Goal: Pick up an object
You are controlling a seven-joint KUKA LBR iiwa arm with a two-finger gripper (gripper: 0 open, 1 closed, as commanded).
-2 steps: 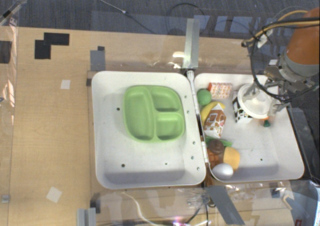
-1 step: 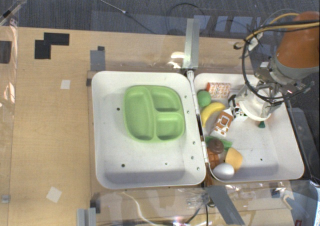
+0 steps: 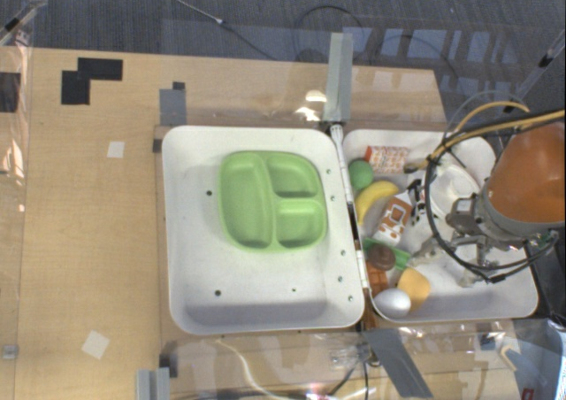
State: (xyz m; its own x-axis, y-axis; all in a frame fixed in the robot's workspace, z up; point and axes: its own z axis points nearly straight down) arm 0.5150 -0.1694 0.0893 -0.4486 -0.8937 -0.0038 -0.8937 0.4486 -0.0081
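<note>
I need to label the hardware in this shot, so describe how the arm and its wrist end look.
The arm shows a broad, rounded orange band above a grey metallic wrist section. Black cables loop around the wrist, and a yellow cable arcs across its top beside a black one. The gripper itself sits beneath the wrist, hidden by the cabling, so its form cannot be made out.

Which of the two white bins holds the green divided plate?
The left bin, farther from the arm. The green divided plate lies alone in it; the right bin holds the banana and other small items.
</note>
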